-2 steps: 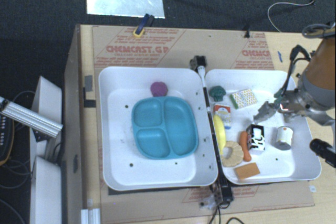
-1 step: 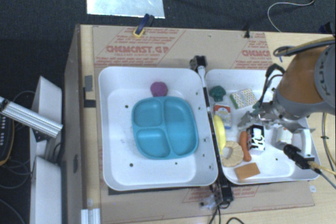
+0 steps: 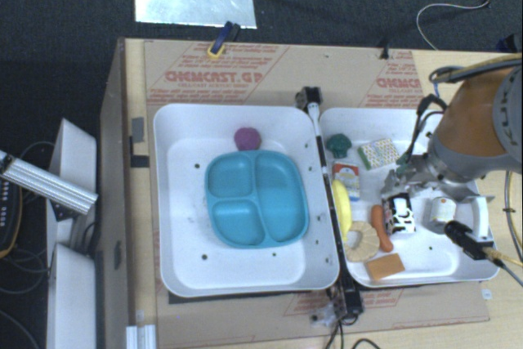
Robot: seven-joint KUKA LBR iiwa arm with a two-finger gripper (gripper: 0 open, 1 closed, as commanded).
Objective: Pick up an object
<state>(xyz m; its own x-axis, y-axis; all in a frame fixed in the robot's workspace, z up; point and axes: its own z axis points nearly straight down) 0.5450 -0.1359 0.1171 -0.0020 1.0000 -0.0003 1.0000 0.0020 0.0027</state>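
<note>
Down on the bench sit two shallow white bins side by side. The left white bin [image 3: 176, 200] holds a blue plastic plate with three sections [image 3: 256, 199] in its middle, and a small round purple thing [image 3: 248, 138] lies near the far edge of that bin, just past the plate. The right white bin [image 3: 425, 264] is full of little toys. A long yellow banana [image 3: 341, 206] lies along its left edge, with a small red and white box [image 3: 346, 175] just beyond it and a dark green lump [image 3: 338, 145] near the far left corner. A pale speckled square piece [image 3: 379, 152] lies next to the green lump. A round tan cookie shape [image 3: 364, 240] and an orange-brown block [image 3: 385, 266] sit close to the near edge. An orange carrot-like stick [image 3: 380, 227] lies in the middle of the bin. The grey arm with the orange band [image 3: 482, 127] reaches in over the right edge of that bin. Its gripper [image 3: 400, 214] is down in the middle of the bin, right beside the carrot stick, but its fingers are too hard to make out to say if they are wide or closed, or if anything sits between them.
</note>
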